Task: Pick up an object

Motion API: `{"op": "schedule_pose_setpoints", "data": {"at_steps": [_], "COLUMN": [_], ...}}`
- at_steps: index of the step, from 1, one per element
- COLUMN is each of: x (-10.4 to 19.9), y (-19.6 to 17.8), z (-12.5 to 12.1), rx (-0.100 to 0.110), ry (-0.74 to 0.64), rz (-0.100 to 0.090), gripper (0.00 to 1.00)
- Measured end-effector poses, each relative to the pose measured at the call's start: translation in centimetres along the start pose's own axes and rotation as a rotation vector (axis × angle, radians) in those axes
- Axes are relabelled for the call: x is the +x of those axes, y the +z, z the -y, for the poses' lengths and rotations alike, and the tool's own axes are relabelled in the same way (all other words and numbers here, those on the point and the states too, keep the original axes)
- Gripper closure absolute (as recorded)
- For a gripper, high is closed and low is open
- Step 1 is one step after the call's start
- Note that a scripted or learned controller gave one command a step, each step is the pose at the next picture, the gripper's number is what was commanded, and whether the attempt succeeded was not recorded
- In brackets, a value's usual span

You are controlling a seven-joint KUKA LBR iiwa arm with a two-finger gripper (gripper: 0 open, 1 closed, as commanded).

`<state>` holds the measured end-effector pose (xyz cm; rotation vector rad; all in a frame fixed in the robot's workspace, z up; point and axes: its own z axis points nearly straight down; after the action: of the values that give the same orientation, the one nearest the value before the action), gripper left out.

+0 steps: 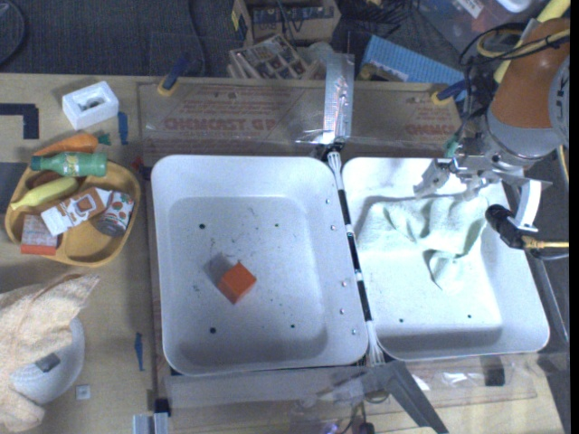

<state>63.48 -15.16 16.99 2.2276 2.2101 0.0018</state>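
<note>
A pale green crumpled cloth (pixel 432 231) is seen in the right white plastic bin (pixel 516 328), spread across its far half; its long axis runs roughly left to right, with a folded tail hanging toward the near side. The grey two-finger gripper (pixel 463 172) is positioned over the cloth's far right edge, and whether it is wide, narrow or gripping fabric cannot be told. A small orange cube (pixel 239 283) is found in the left white plastic bin (pixel 181 197), near the middle, one corner turned toward the near rim. A tan bowl (pixel 99 251) of toy groceries is set left of both bins.
</note>
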Motion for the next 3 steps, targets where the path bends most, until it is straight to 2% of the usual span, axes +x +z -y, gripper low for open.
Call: {"op": "schedule_pose_setpoints", "data": {"at_steps": [1, 2, 3], "x": [-3.5, -7.0, -6.2], "y": [8.0, 5.6, 8.3], "z": [0.9, -1.1, -2.4], "rx": [-0.006, -0.003, 0.008], "ry": [-0.098, -0.256, -0.334], "rz": [0.0, 0.0, -0.015], "gripper": [0.0, 0.0, 0.0]}}
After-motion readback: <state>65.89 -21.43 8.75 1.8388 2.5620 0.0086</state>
